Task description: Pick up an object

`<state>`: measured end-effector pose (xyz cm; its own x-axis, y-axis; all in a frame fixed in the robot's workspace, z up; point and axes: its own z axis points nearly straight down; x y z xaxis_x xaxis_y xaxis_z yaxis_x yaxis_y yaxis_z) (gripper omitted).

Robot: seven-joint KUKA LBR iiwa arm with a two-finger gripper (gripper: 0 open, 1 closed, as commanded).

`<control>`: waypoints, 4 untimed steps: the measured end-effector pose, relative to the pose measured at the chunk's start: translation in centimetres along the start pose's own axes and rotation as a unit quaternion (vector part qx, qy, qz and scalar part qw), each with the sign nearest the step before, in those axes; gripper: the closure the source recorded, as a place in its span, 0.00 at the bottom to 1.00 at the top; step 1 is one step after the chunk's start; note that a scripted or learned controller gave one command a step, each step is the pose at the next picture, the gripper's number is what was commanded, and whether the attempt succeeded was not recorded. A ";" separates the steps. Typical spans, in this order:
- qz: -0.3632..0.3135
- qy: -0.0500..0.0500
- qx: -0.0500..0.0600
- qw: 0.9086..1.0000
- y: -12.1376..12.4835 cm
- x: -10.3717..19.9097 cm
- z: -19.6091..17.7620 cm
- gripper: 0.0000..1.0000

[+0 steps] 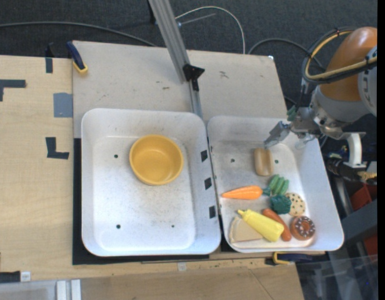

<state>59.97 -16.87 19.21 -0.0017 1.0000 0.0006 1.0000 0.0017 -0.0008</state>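
In the right bin (pixel 317 167) lie a tan bread roll (pixel 262 162), an orange carrot (pixel 242 193), green vegetable pieces (pixel 279 185), a cookie (pixel 295 203), a chocolate donut (pixel 302 228) and a yellow bottle (pixel 262 224) resting on a bread slice (pixel 241 232). My gripper (pixel 289 136) hangs over the bin's far right corner, just up and right of the bread roll. Its fingers stand apart and nothing is between them. A yellow bowl (pixel 156 159) sits in the left bin (pixel 99 186).
A slanted metal pole (pixel 174 36) ends in a black clamp at the bins' far edge. Cables loop across the dark floor behind. A yellow-handled clamp (pixel 77 58) sits at the board's far left corner.
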 end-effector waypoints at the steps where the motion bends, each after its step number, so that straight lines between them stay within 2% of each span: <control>1: 0.000 0.000 0.000 1.000 0.0 0.0 0.0 0.00; 3: 0.000 0.000 0.003 1.000 -0.5 -0.5 10.1 0.00; 4: -0.001 -0.001 0.001 1.000 -0.4 -0.4 8.7 1.00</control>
<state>59.59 -17.31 10.48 -0.0035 1.0000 -0.0007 1.0000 0.0035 -0.0030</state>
